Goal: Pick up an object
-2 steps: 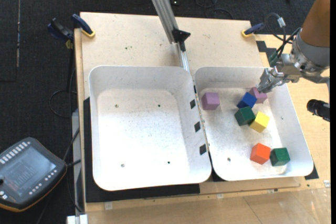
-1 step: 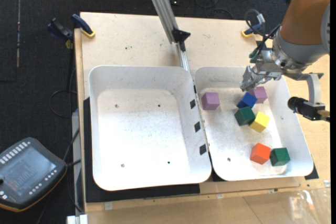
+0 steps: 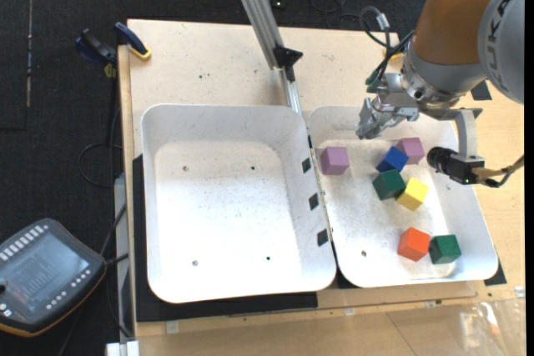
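The claw [image 3: 370, 127] is seen over the back part of the right bin [image 3: 476, 250], above the bin floor; whether it is spread or pressed together cannot be told, and no block is seen in it. Near it, a purple block [image 3: 335, 159] is placed to its lower left. A blue block [image 3: 394, 158] and a pink block [image 3: 410, 149] are found just beside each other, with a dark green block [image 3: 388, 183] and a yellow block [image 3: 412, 193] below. An orange block [image 3: 414, 244] and a green block [image 3: 445, 248] are set near the front. The left bin [image 3: 167, 129] is set alongside on the tabletop [image 3: 209, 54].
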Robot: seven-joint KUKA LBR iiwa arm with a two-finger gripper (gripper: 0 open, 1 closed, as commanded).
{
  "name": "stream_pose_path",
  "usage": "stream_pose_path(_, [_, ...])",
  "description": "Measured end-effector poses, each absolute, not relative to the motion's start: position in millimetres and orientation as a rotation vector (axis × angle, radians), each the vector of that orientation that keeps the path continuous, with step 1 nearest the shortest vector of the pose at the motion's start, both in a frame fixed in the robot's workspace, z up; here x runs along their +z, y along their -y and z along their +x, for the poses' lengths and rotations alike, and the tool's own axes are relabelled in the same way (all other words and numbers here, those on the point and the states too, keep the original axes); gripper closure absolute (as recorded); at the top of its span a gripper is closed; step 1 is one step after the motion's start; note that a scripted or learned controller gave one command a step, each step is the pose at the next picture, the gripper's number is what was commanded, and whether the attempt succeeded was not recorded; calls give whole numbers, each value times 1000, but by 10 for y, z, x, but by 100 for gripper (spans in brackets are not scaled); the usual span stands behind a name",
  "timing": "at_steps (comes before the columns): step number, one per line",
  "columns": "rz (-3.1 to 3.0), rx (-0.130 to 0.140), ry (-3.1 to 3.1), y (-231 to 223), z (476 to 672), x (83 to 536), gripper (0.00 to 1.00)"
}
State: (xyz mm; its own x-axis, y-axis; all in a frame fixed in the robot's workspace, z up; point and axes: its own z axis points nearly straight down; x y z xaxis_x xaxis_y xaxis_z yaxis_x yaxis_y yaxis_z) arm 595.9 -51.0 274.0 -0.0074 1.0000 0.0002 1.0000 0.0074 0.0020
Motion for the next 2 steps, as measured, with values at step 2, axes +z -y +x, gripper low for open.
stream_pose_path(2, [2212,4,-2230,-595,6206,2726,100])
